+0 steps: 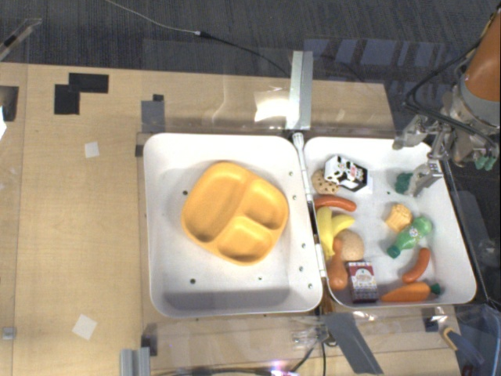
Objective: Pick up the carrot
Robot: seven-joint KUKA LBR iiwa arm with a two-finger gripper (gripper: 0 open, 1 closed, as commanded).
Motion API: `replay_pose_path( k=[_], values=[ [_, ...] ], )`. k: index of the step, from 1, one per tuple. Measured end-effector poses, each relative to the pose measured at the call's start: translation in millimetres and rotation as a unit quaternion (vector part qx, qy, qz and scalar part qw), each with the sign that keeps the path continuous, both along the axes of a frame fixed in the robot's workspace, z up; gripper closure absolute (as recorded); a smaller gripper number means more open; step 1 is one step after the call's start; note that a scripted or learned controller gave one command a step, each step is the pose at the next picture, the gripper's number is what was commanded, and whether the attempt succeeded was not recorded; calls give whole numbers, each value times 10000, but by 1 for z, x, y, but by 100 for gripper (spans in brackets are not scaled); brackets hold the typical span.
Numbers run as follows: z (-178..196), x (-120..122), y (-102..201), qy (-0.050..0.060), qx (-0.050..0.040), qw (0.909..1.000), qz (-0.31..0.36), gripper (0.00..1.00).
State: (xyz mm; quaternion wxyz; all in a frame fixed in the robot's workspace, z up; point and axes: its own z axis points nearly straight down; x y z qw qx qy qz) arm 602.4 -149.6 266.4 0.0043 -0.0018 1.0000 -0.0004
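The carrot [408,292] is orange, tapered, green-tipped, lying along the right bin's [462,245] near edge. The gripper [429,171] hovers over the far right corner; its opening cannot be determined.

Bench top [70,233]: light wood-grain board, lit evenly from above. Black rectangular cut-outs or marks [78,91] near its far left corner; two small pale squares [92,149] lie on the surface at left. Beyond the far edge, dark grey carpet-like floor [196,2], with a thin cable [156,22] running across it. A grey metal upright bracket [300,88] stands at the far side of the bench, near centre. Glare patch beside it.
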Motion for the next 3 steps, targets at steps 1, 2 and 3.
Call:
replay_pose_path(
  k=[1,2,3],
  values=[
    [-114,-12,-11,37,14,9947,-1032,0],
    [-177,-20,-15,-10,19,9696,-2448,0],
    [-163,-17,-13,-54,24,9704,-2414,100]
  ],
)
